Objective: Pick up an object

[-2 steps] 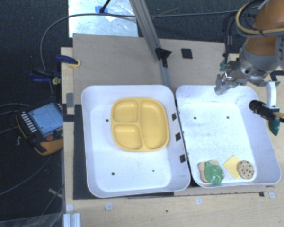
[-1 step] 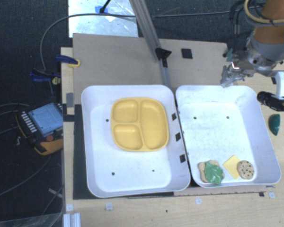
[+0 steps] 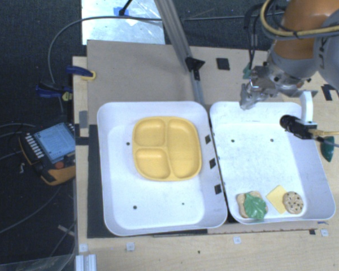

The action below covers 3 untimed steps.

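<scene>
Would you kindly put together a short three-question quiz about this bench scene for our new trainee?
1. True or false: the yellow divided plate lies in the right bin.
2. Which item sits nearest the right bin's front right corner?
A. green leaf piece
B. cheese slice
C. cookie
3. Fill in: the gripper hovers over the right bin's ____ edge.

Key:
1. False; it lies in the left bin.
2. C.
3. Far, near its left corner.
</scene>
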Available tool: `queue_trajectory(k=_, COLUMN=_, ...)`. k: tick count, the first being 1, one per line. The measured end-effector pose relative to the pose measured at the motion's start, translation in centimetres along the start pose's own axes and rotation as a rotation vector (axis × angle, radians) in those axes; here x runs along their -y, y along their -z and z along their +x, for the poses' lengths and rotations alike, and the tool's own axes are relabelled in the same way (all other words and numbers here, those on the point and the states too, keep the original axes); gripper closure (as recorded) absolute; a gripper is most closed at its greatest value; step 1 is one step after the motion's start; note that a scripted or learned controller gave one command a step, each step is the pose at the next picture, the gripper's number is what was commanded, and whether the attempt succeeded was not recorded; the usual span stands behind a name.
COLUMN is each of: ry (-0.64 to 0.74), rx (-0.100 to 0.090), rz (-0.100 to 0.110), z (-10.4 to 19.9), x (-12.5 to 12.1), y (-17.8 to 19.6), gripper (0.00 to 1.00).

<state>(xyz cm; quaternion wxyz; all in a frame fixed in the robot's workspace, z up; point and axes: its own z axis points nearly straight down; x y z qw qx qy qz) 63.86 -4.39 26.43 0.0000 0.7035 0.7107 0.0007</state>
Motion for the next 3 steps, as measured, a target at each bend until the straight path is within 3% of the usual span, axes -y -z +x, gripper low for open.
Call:
queue_trajectory(k=2, ry=0.001, rx=-0.001, rz=0.001, z=11.1, x=1.0, y=-2.9, gripper=1.0)
queue_trajectory(k=3, ry=-0.001, rx=0.0, rz=0.001, z=15.4, x=2.6, y=-2.7, gripper=1.0)
